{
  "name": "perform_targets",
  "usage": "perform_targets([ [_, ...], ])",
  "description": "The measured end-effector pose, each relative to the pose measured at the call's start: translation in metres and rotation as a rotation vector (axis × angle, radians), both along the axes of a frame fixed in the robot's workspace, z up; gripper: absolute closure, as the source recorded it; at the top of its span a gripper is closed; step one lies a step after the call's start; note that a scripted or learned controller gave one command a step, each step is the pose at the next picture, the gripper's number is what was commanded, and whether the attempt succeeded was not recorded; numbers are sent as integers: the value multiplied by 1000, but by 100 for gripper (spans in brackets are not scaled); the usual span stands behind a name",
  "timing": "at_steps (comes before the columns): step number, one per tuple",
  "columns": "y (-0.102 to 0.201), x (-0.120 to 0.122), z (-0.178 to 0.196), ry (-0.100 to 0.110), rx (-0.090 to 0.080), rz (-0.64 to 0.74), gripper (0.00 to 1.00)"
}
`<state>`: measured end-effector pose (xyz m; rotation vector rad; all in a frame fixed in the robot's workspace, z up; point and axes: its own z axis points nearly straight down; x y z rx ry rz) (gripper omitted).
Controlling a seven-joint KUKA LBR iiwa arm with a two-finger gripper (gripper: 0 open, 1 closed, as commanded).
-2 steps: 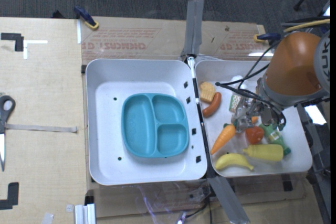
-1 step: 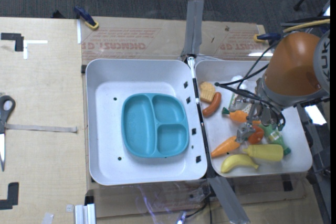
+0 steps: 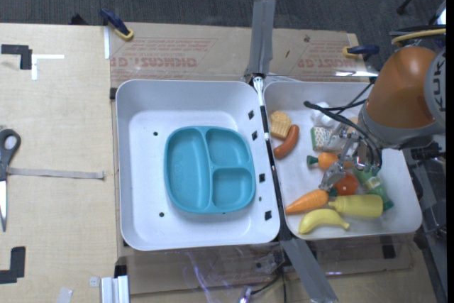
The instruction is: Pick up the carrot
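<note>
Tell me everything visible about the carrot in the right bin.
The carrot is a smooth orange cone, apparently plastic toy food, lying on its side on the floor of the right bin. Its pointed tip aims toward the divider between the bins; its thick end lies toward the hand, which hovers close above that end. The banana lies just in front of it, and the yellow corn cob sits at its thick end, seemingly touching.

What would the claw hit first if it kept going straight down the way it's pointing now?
Probably the red tomato-like piece right under the claw, with the carrot just to its lower left. Depth is hard to judge from this slanted view, so it could graze the carrot's thick end instead.
</note>
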<state>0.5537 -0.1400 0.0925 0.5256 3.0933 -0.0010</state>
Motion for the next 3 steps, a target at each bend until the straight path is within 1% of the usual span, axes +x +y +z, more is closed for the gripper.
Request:
perform_targets([
  [1,38,-20,1,-1,1,-195,0],
  [2,91,-74,99,0,1,-286,0],
  [3,47,-52,15,-2,1,-181,0],
])
